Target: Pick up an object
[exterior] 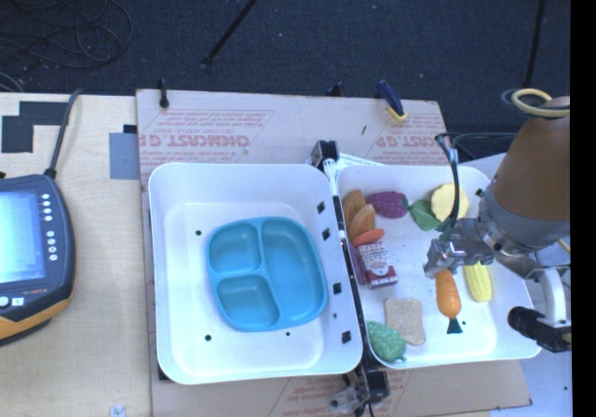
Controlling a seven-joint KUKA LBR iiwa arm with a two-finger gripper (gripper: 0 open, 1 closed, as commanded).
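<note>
Nearest the camera, at the right bin's [507,341] front edge: green leafy piece [386,343], bread slice [406,319] beside it. Carrot [448,293] lies just beyond, directly below the gripper [447,255], tip toward the front. Corn cob [479,281] sits right of the carrot, under the wrist. Can't tell if the jaws are released or clenched; nothing visible between them. Farther back: purple piece [387,204]. 1 blue tray [264,273] occupies the left bin [177,220].

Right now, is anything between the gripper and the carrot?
Nothing visible. The gripper hangs right above the carrot in the right bin; the corn lies beside the carrot, not over it.
</note>
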